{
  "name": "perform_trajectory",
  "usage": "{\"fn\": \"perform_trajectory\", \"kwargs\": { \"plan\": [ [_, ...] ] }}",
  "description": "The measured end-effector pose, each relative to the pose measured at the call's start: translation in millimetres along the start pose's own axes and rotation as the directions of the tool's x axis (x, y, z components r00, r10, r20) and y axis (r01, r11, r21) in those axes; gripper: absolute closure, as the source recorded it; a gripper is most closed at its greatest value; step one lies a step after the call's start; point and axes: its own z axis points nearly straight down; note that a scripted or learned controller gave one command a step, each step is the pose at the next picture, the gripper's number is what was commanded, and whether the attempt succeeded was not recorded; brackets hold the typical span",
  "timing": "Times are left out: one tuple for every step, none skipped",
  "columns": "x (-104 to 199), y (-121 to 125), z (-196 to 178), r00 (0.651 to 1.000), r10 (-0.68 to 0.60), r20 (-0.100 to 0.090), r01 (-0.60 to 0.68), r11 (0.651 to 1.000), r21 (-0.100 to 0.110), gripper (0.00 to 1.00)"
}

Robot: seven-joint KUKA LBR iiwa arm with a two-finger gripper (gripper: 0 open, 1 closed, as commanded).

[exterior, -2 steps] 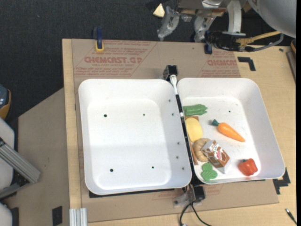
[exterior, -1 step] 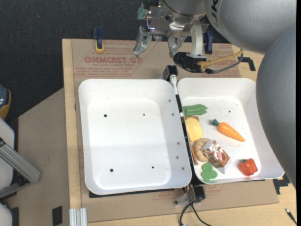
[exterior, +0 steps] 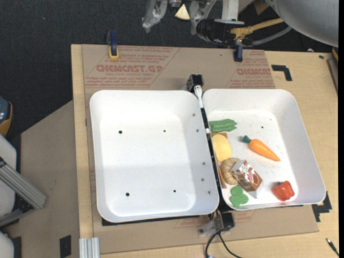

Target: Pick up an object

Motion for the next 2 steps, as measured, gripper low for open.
{"fn": "perform_trajectory", "kwargs": {
  "plan": [
    [29, 14, 74, 1.000, 0.004, 0.007, -0.004, 1.000, 0.024, 0.00],
    [29, 14, 57, 1.000, 0.004, 0.005, -0.004, 1.000, 0.014, 1.00]
  ]
}}
